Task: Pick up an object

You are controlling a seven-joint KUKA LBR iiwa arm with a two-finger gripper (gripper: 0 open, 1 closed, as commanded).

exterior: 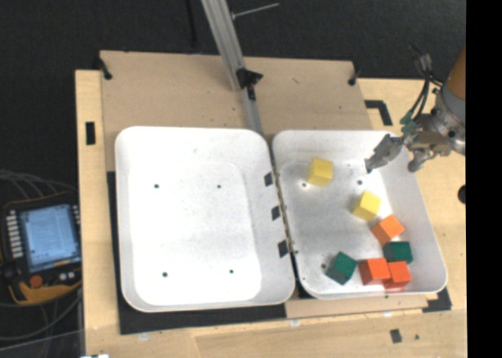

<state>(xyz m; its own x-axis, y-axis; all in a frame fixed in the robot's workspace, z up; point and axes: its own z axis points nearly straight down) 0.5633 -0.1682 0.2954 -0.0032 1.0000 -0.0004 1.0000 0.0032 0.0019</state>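
1. The gripper [401,155] hangs over the upper right part of the right bin [329,144]. Its two fingers are spread apart with nothing between them: one dark finger points down-left over the bin floor, the other sits nearer the bin's right rim.
2. The closest block is a yellow cube [366,206], below the gripper and a little to its left, apart from the fingertips and lying on the bin floor.
3. A second yellow cube [320,171] lies to the gripper's left, slightly lower in the view, well apart from the first one.
4. Just below the nearer yellow cube is an orange block [387,228], almost straight under the gripper in the view.
5. Further down, near the bin's lower right corner, a green block [398,251] sits just beside a pair of orange blocks [384,271].
6. Another dark green block [341,267] lies to the left of that cluster, down and left of the gripper.
7. The left bin [196,215] lies far to the gripper's left, beyond the divide between the two bins.
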